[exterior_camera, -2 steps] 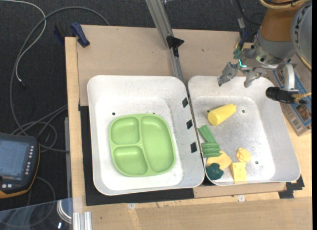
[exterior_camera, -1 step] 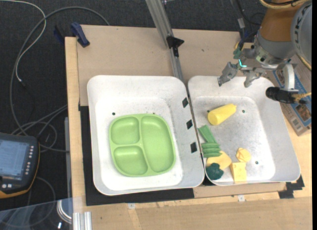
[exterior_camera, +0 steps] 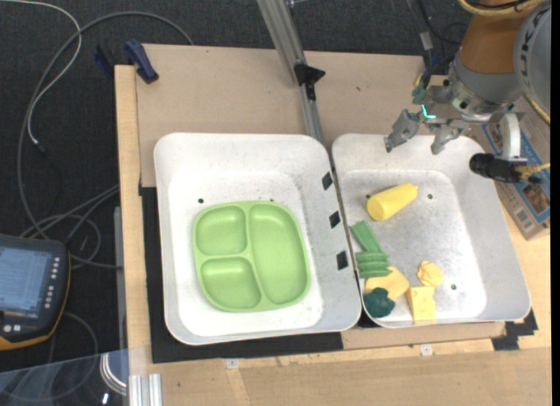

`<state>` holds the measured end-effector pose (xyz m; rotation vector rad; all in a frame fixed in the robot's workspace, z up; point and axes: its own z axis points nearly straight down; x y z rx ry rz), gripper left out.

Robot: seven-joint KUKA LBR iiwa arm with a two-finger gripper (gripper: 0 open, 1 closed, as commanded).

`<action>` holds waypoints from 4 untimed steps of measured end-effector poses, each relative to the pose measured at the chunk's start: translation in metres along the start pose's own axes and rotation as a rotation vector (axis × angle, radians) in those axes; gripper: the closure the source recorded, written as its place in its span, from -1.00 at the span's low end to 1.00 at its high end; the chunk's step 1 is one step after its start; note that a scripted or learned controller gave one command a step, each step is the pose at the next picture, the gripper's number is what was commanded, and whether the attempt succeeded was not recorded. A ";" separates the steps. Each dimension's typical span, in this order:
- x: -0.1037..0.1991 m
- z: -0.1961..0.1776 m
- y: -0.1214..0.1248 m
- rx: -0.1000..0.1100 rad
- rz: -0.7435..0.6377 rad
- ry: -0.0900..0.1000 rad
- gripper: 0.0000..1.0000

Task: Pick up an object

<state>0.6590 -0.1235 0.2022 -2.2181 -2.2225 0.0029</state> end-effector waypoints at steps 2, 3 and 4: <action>0.000 0.000 0.000 0.000 0.000 0.000 -1.00; 0.000 0.000 0.000 0.000 0.000 0.000 -1.00; 0.000 0.000 0.000 0.000 0.000 0.000 -1.00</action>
